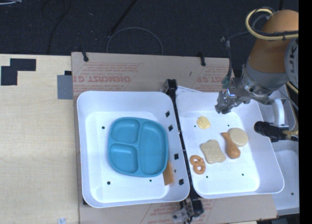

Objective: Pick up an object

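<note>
We are hovering the end effector (225,105) above the right bin's (273,179) far edge; whether it is spread or pinched, we cannot tell. The yellow piece (203,122) is lying just nearer in that bin. Dropping straight down, we are risking missing it.

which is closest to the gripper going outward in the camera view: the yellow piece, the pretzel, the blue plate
Measured from the gripper over the right bin's far edge:
1. Yellow piece, right bin, just below-left of the gripper.
2. Pretzel, right bin, near the divider toward the front.
3. Blue plate, left bin, across the divider.
</note>
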You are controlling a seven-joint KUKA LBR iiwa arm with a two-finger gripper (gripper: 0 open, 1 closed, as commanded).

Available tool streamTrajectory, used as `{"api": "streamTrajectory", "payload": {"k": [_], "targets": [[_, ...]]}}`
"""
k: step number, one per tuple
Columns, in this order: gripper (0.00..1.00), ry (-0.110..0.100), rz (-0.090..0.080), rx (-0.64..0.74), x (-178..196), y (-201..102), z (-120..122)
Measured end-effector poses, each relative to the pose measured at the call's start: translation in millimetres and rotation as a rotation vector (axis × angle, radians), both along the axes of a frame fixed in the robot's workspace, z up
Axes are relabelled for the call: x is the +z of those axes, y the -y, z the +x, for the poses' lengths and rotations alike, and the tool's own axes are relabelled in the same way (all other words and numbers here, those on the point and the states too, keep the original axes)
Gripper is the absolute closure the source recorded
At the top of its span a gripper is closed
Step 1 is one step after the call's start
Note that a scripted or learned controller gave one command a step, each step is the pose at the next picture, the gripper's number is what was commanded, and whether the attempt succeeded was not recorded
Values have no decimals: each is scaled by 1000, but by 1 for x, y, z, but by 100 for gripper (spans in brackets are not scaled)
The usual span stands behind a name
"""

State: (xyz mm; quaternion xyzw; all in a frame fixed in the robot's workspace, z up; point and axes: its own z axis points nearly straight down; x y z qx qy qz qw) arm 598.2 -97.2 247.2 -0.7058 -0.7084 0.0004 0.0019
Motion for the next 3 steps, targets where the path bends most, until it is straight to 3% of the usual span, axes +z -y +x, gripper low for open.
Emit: {"api": "streamTrajectory", "payload": {"k": [3], "targets": [[100, -3, -1, 1, -18, -170, -14]]}}
